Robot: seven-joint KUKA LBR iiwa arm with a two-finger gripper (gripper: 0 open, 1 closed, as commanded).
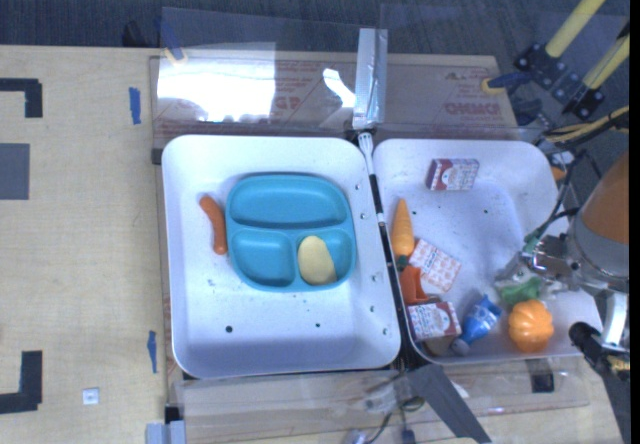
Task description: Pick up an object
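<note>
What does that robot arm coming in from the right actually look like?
The arm is rounded and grey, with an orange band above the wrist. Its gripper is a small metallic assembly. Thin dark cables run along the arm near the wrist.

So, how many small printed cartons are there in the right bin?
3. One carton lies near the far wall, one in the middle beside the carrot, and one at the near edge. More could be hidden under the arm.

Red print is showing mirrored on the clear sheet [440, 97] behind the bins, too faint to read. Cartons [452, 174] are bearing print too small to read.
</note>
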